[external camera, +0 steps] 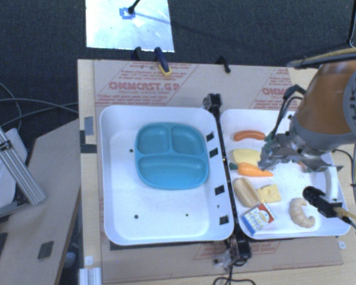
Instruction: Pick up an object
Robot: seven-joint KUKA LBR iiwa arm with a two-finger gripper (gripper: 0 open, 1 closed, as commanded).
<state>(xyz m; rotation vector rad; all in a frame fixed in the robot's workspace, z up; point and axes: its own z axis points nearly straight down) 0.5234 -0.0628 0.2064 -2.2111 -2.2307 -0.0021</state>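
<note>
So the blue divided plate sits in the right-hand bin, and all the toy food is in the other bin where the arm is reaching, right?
Not quite: the camera view shows the blue divided plate in the left-hand bin, not the right. The rest holds: the toy food, such as the carrot and the hot dog, lies in the other bin, where the arm's end effector is reaching.

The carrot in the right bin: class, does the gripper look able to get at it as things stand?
Probably yes. The gripper hangs right over the carrot in the right bin, with nothing lying on top of it. The yellow piece and the bread roll lie close beside it and might get nudged.
</note>
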